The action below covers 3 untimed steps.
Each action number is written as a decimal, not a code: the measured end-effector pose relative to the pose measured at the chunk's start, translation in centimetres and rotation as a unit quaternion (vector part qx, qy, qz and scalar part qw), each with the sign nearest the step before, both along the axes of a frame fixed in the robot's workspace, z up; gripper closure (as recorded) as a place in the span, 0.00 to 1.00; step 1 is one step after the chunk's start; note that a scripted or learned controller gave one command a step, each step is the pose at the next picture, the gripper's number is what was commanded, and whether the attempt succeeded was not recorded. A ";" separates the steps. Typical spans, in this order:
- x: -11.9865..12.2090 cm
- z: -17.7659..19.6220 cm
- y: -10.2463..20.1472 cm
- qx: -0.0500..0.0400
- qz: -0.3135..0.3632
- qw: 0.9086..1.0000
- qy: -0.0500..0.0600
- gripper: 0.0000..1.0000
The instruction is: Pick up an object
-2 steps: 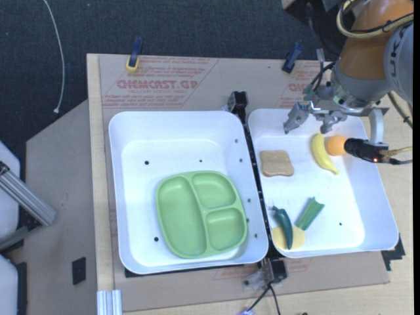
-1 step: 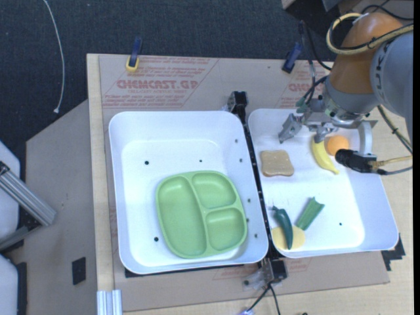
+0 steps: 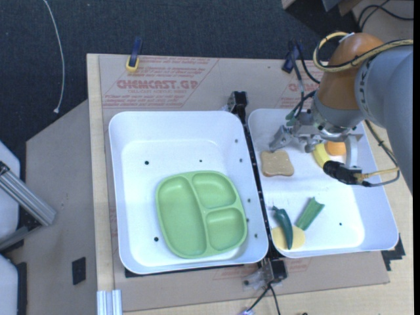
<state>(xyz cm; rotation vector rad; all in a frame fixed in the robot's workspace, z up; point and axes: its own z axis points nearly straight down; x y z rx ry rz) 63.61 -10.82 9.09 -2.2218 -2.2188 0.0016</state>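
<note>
In the right bin (image 3: 371, 225), a slice of toast (image 3: 277, 165) lies near the left wall. My gripper (image 3: 291, 143) hangs just above and behind the toast at the far end of that bin. It is open, with nothing between the fingers. A yellow and orange toy fruit (image 3: 330, 151) sits right beside the gripper, partly under the wrist. A light green stick (image 3: 309, 212), a dark green piece (image 3: 283, 222) and a yellow disc (image 3: 293, 239) lie near the bin's front.
The left bin (image 3: 128, 176) holds a green divided plate (image 3: 200, 212). A black divider (image 3: 252, 169) runs between the bins. A black and yellow cable (image 3: 357, 174) trails from the wrist over the right bin. Blue and yellow clamps (image 3: 134, 53) grip the cardboard's far edge.
</note>
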 end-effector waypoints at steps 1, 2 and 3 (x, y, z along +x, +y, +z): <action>0.1 1.4 0.0 0.000 0.000 1.000 -0.002 1.00; 1.1 7.3 0.6 -0.001 0.002 1.000 -0.005 1.00; 1.7 11.8 0.5 -0.001 0.001 1.000 -0.005 1.00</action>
